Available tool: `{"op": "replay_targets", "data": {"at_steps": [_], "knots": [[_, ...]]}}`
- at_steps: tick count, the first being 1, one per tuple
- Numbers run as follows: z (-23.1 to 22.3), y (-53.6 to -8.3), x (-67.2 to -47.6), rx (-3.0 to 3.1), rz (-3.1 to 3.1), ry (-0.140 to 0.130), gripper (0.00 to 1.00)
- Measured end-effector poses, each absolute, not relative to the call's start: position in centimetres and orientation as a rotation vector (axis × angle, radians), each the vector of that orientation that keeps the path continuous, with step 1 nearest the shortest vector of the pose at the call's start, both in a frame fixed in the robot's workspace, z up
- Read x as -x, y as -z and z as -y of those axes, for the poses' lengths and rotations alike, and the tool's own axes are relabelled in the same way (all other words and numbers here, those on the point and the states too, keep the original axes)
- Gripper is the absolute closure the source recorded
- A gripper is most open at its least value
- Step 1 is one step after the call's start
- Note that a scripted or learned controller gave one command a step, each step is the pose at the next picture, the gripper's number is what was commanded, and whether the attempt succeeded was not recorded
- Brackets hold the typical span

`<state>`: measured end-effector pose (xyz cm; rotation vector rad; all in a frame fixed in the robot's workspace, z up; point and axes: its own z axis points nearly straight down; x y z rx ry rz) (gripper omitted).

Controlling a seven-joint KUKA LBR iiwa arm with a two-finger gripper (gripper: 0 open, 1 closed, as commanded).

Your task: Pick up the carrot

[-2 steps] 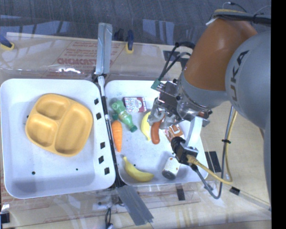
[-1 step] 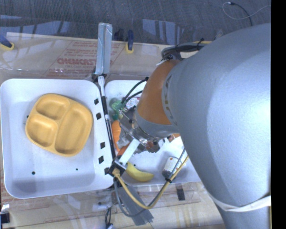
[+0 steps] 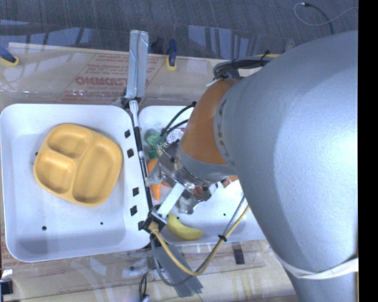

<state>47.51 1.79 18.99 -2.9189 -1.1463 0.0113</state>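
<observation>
The carrot (image 3: 153, 167) is an orange piece lying by the left wall of the right bin (image 3: 152, 114), partly hidden under the arm. More orange shows lower down beside the gripper. The gripper (image 3: 175, 192) is lowered into the right bin, right over or against the carrot's lower end. The bulky grey arm with its orange band (image 3: 201, 128) covers most of that bin.
A yellow divided plate (image 3: 79, 163) lies in the left bin (image 3: 19, 231). A banana (image 3: 183, 231) rests near the right bin's front edge, just below the gripper. Something green (image 3: 153, 138) sits behind the carrot. A yellow cable (image 3: 176, 263) loops off the front.
</observation>
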Motion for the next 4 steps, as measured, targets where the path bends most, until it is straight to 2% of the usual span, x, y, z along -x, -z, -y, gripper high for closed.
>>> {"op": "replay_targets", "data": {"at_steps": [1, 2, 3, 4], "knots": [[2.9, -19.5, -51.1, 3.085, 0.574, -0.008, 0.0], [11.7, -15.6, -59.2, 3.049, 0.738, -0.008, 0.0], [4.1, -19.1, -61.1, 3.122, 0.329, -0.007, 0.0], [9.3, -12.1, -62.1, 3.108, 0.424, -0.011, 0.0]]}}
